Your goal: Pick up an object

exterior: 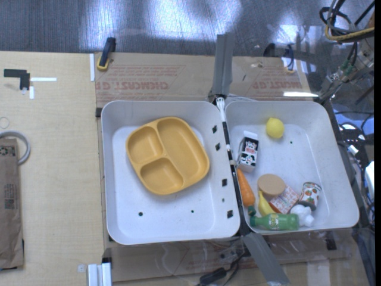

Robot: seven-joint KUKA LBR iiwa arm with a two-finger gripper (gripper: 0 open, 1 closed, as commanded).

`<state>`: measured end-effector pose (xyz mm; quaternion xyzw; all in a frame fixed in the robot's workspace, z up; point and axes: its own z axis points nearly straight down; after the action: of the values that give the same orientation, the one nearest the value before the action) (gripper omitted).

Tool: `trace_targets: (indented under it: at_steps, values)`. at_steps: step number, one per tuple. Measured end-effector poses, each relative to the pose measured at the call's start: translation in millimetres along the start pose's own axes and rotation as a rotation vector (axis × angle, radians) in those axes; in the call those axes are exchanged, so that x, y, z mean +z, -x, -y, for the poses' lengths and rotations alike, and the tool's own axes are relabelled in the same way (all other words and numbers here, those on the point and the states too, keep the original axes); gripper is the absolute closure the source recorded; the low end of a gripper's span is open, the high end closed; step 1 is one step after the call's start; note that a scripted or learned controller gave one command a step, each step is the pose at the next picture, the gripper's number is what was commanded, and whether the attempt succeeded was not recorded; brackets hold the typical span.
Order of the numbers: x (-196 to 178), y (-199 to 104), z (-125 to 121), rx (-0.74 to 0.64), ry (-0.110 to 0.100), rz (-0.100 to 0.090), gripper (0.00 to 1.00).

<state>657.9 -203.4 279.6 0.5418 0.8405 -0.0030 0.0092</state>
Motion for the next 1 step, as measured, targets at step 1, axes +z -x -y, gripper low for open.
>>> trace_targets:
  at_steps: [1]
  values:
    - [-56.5, -2.5, 4.4, -0.116, -0.003, -0.015, 1.00]
